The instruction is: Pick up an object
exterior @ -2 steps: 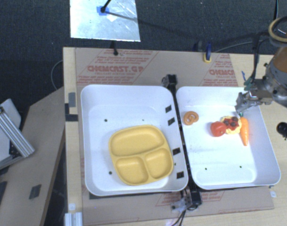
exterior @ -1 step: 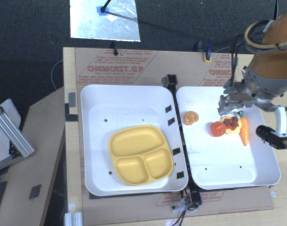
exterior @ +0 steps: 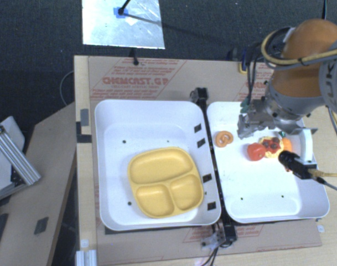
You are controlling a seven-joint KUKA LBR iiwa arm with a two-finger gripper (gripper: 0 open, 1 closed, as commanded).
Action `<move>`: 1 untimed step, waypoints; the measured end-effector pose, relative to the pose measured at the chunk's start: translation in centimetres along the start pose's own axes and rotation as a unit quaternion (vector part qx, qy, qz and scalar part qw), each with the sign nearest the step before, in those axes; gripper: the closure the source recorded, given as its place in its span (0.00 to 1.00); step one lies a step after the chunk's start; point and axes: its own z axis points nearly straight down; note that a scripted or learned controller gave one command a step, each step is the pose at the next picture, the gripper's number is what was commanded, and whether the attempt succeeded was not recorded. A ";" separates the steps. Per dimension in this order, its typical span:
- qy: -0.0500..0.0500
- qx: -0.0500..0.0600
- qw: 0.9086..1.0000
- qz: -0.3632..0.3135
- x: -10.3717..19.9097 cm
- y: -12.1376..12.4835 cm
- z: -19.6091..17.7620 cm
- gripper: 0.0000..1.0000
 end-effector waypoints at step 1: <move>0.000 0.001 1.000 0.000 5.3 -2.1 0.5 1.00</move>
